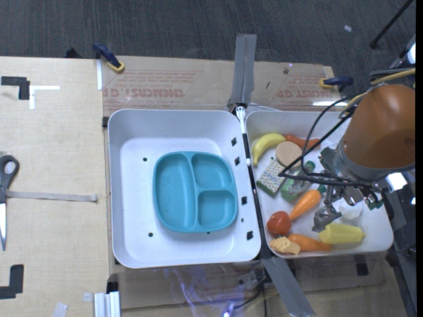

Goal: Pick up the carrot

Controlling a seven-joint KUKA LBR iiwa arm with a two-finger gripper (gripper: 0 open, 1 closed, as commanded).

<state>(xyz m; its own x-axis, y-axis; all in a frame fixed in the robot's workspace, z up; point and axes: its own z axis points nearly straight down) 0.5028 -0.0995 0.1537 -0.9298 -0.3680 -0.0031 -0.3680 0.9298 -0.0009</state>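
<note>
Carrot (304, 204) lies in the right bin (377, 243), near its middle, long axis on a diagonal: the thicker end points up toward the arm and the far right, the narrower end down toward the tomato (279, 222) at the bin's near left. A second orange piece (309, 243) lies along the near wall, almost level, touching a crumbly yellow bit (285, 245) at its left end. The gripper (328, 211) hangs just beside the carrot's upper end, over a pale yellow pepper-like thing (342, 234); from where I stand I cannot tell how the jaws are set (dark cables and metal parts crowd that spot). The counter (49, 170) is light wood, with cardboard (165, 84) under the bins clipped by blue clamps, scissors (6, 177) at the left edge and dark carpet (165, 12) beyond. Also in the right bin are a banana (266, 144), a round tan slice (288, 154), a speckled block (270, 175) and something green (291, 189). The left bin (125, 197) holds a turquoise divided plate (196, 191), three compartments, lying flat in the middle.
</note>
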